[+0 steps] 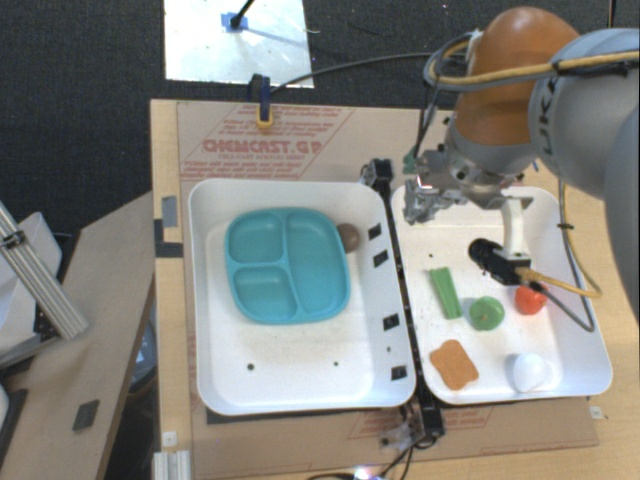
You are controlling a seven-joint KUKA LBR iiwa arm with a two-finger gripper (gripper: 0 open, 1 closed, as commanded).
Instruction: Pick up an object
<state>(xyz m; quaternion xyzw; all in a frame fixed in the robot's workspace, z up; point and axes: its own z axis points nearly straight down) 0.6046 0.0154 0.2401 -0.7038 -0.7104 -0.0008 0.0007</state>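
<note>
Poised over the 11 o'clock corner of the right bin — gripper, above bare white floor and close beside the wall shared with the left bin. Width of its opening: cannot tell from this slant. Nothing seen in its grasp.

Candidates for the pick, all in the right bin and all apart from the gripper: green stick at 9 o'clock, green disc near centre, red piece just beside it at its 2 o'clock, orange slab at 7 o'clock, white ball at 5 o'clock. In the left bin: teal plate, with a brown lump at its 2 o'clock edge.

Likely ways to fail from here — closing where it hangs and catching only air, since nothing lies under it; scraping the shared wall on a straight descent, given so little room at 9 o'clock. Further out: ball apt to roll off at a touch, slab probably too flat to pinch, disc and red piece near enough to be knocked together.
</note>
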